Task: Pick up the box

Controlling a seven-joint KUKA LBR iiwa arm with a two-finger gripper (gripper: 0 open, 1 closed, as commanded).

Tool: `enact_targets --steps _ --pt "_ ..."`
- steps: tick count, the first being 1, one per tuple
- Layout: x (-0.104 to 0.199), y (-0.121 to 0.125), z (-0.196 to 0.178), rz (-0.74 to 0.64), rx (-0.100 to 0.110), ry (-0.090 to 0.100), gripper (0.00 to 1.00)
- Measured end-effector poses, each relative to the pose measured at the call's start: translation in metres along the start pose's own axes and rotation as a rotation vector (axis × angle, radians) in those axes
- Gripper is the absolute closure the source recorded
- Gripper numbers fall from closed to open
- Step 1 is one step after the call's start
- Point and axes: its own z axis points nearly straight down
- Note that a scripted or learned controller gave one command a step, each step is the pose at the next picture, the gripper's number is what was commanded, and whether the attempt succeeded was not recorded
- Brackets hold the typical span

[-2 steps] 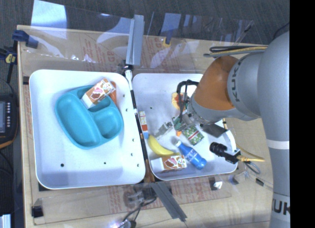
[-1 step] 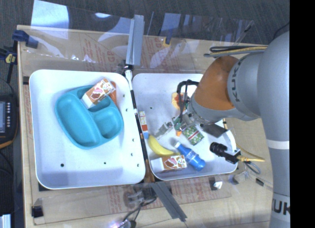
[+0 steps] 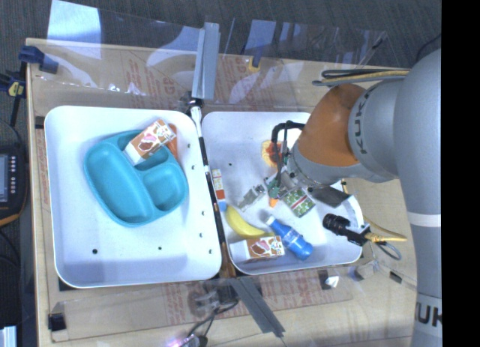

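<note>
Crowding the box [image 3: 265,247] are a banana [image 3: 244,222] and bottle [image 3: 290,237]; claw [image 3: 279,185] state unclear.

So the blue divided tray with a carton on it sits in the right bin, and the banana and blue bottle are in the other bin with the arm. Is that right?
Not quite. The camera view shows the blue divided tray, with the carton on it, in the left bin, not the right. The banana and blue bottle lie in the right bin, where the arm reaches in.
</note>
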Motion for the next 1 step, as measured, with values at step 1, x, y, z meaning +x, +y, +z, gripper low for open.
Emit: enact_targets --steps 1 --pt "0.0191 0.0136 0.0004 -0.039 0.002 0.003 0.0"
